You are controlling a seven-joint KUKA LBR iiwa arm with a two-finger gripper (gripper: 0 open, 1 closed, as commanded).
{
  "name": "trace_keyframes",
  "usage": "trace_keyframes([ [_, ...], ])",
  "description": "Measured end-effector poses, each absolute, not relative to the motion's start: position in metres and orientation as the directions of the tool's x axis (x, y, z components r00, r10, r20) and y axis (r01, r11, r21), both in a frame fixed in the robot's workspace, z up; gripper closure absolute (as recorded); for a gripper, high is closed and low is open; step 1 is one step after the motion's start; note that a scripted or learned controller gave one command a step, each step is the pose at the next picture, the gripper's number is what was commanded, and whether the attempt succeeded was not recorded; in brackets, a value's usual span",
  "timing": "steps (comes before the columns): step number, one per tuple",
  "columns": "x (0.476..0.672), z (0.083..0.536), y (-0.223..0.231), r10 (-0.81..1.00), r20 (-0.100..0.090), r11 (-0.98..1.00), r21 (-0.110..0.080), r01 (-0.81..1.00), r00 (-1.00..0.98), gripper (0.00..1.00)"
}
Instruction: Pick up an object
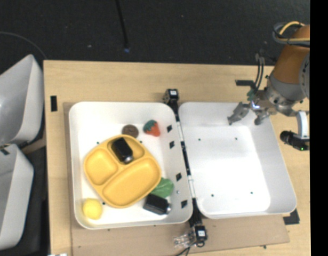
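The things to pick all lie in the left bin (78, 116). A yellow divided plate (121, 176) takes up its middle, and a small black object (122, 149) rests in the plate's upper compartment. Just beyond the plate's far rim sits a round brown piece (130, 130), and beside that, nearer the bin's far right corner, a red strawberry-like toy with a green top (151, 127). A yellow ball (92, 209) lies in the near left corner of the bin, touching or almost touching the plate. Along the plate's near right edge a green leafy piece (165, 186) shows from under the rim, and a second black object (156, 204) lies just in front of it, near the bin's near right corner. The right bin (236, 164) sits alongside, the two meeting along a line of black clips at the middle of the counter (116, 76). The tool (248, 116) hangs over the far right corner of the right bin, well apart from every object, with its two fingers spread apart and nothing between them. The grey arm (289, 71) with its orange band reaches in from the counter's right edge.
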State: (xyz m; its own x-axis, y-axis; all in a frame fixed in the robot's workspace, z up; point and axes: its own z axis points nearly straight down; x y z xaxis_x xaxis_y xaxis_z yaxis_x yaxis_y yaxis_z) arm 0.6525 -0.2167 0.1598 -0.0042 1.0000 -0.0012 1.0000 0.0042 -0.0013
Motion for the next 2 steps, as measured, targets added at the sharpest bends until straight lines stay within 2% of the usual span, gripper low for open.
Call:
trace_keyframes([
  [1,0.652,0.108,-0.218,1.0,-0.002,0.006,-0.001,1.0,-0.006,0.0],
  [2,0.653,0.123,-0.219,1.0,-0.006,0.008,0.004,1.0,-0.008,1.0],
])
